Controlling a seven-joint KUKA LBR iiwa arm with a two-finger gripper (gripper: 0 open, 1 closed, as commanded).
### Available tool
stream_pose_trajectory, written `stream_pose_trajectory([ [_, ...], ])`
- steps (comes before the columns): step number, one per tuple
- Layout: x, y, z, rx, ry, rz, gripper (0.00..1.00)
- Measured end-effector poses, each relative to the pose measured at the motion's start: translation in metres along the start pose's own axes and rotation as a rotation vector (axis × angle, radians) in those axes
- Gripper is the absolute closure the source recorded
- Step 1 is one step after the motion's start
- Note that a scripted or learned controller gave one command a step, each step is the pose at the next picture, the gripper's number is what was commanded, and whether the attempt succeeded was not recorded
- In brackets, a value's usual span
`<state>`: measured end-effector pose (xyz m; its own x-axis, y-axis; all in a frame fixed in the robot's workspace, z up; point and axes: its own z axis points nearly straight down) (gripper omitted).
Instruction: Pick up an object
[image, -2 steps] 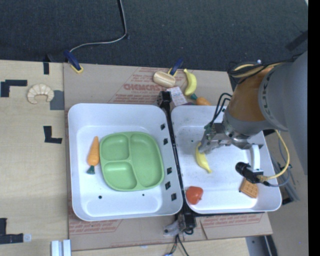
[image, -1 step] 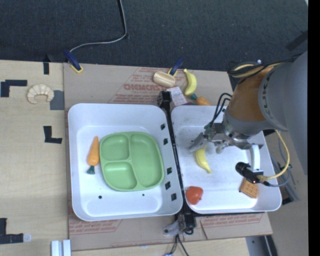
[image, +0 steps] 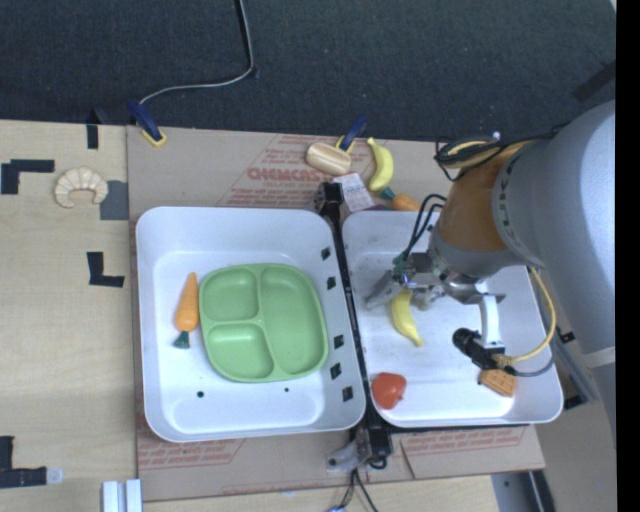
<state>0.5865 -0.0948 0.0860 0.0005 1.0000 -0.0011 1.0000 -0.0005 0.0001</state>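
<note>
Cardboard under the bins reads "CHEMCAST"; claw sits spread open over the banana.

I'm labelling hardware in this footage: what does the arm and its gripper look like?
A bulky, rounded grey arm with an orange band above the wrist. Black and yellow cables loop around the wrist. The small metallic two-finger gripper is grey and dark.
</note>
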Motion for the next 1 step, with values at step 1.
stream_pose_trajectory([
  [1, -0.0008, 0.0006, -0.0098, -0.003, -0.002, 0.000, 1.00],
])
